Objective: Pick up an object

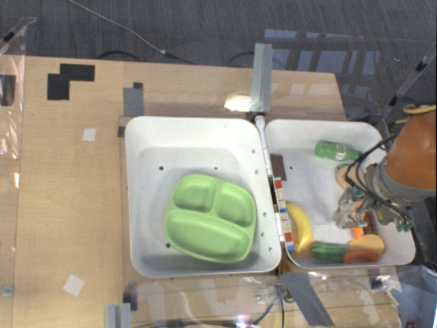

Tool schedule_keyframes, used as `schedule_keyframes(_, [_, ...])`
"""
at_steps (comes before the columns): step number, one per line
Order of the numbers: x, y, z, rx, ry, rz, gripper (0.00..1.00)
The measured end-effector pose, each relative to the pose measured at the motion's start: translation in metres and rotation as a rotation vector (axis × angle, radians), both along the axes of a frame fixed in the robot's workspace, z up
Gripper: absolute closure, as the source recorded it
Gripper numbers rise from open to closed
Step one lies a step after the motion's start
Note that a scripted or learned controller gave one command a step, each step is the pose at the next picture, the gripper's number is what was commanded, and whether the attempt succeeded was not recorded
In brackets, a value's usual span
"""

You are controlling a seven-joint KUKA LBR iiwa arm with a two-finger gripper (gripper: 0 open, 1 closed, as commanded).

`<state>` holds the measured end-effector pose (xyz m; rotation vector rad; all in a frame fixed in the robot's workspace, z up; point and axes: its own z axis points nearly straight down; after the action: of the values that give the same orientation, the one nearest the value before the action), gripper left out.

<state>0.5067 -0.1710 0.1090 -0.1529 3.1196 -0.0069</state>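
While my grey arm's pincer (355, 214) sits low in the right white bin (300, 142), near a yellow banana (300, 227), I cannot tell its state.

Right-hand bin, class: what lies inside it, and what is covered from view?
Inside the right-hand bin: a banana, a green bottle, a green vegetable, and an orange-red piece. The arm and gripper cover whatever lies beneath them.

Gripper (354, 212) low, arm (415, 157) overhead.
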Motion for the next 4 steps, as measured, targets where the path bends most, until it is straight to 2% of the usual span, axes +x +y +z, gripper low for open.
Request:
schedule_keyframes(1, [0.037,0.018,0.164,0.001,-0.004,-0.112,1.00])
schedule_keyframes(2, [0.003,0.075,0.133,0.007,0.011,-0.234,1.00])
schedule_keyframes(3, [0.029,0.059,0.044,0.004,0.015,0.017,1.00])
schedule_keyframes(4, [0.095,0.048,0.135,-0.001,0.000,0.125,1.00])
